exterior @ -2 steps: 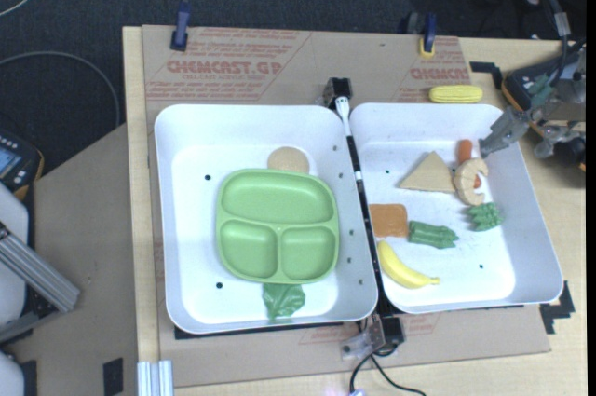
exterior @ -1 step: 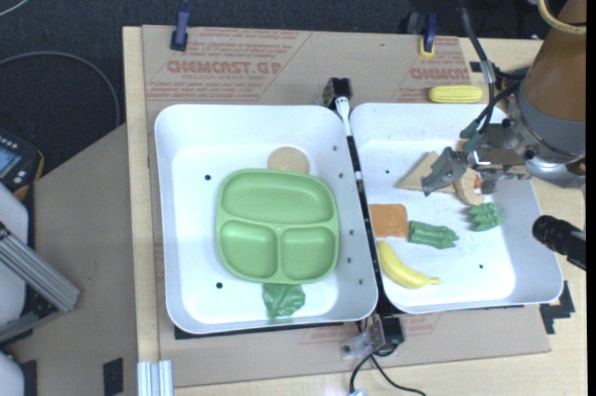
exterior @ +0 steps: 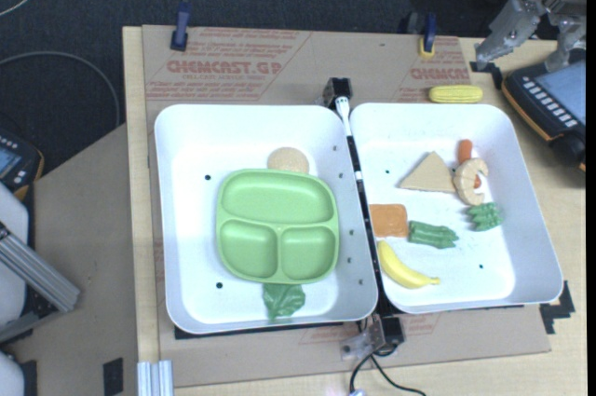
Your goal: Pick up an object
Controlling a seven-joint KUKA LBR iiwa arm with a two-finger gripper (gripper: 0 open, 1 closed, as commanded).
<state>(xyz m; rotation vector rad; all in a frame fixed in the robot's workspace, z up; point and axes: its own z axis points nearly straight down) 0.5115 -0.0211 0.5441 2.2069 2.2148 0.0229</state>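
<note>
The left bin (exterior: 182,198) holds a green divided plate (exterior: 277,225), a tan round piece (exterior: 288,160) behind it and a green leafy piece (exterior: 284,299) in front. In the right bin (exterior: 521,226) lie a tan wedge (exterior: 428,172), an orange block (exterior: 388,219), a dark green vegetable (exterior: 431,235), a yellow banana (exterior: 405,266), a small green floret (exterior: 484,216), a white and red round item (exterior: 472,181) and a small orange stick (exterior: 464,149). My gripper (exterior: 526,21) hangs at the top right, beyond the right bin's far corner and away from all the objects.
A yellow corn cob (exterior: 455,93) lies on the board just behind the right bin. Blue clamps (exterior: 180,26) hold the board at the back. A dark device (exterior: 554,105) with an orange rim sits at the right edge.
</note>
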